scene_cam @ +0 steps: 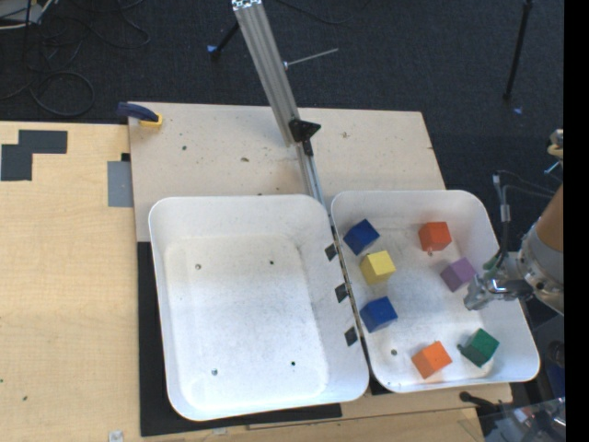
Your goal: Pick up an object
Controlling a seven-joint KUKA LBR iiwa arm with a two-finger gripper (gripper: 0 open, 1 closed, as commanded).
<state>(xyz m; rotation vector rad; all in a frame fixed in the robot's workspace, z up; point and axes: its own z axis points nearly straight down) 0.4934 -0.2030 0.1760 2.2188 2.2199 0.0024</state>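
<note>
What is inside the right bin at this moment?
The right bin holds seven blocks: two blue, two orange, yellow, purple and green. The gripper covers some floor.

Seven small blocks lie scattered in the right bin [488, 212], all apart from one another. A blue block [361, 237] sits at about ten o'clock, a yellow block [377, 266] just below it, and a second blue block [378, 313] at eight. An orange block [434, 237] lies at one o'clock, a purple block [457, 273] at three, another orange block [431, 359] at six, and a green block [479, 348] at five.
</note>
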